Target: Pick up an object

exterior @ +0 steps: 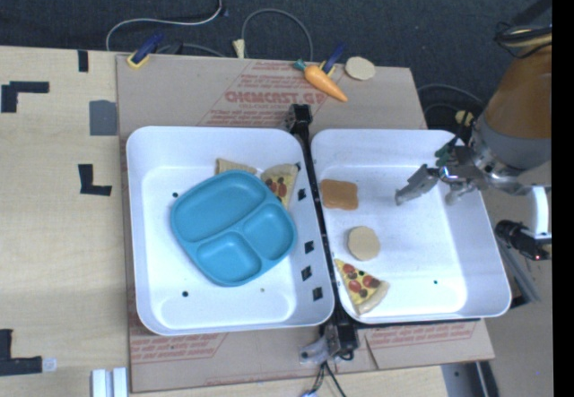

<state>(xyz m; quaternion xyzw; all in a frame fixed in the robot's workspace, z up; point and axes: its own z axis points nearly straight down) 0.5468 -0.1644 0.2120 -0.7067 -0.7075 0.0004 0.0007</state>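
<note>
**Toast first: flat, light, stiff**

Your gripper (pixel 429 186) hangs spread and empty over the right bin (pixel 466 234). The toast slice (pixel 340 194) lies just left of it, beside the bin's left wall. It looks rigid and thin; pinch across its edges, or it may slide.

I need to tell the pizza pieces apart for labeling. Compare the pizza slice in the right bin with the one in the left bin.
The right-bin pizza slice lies in full view near the bin's front left corner; the left-bin pizza slice is partly covered by the blue divided plate. The right-bin one sits toward the front edge, the left-bin one toward the back, beside the divider. Both are tan-crusted toy wedges with red toppings.
</note>
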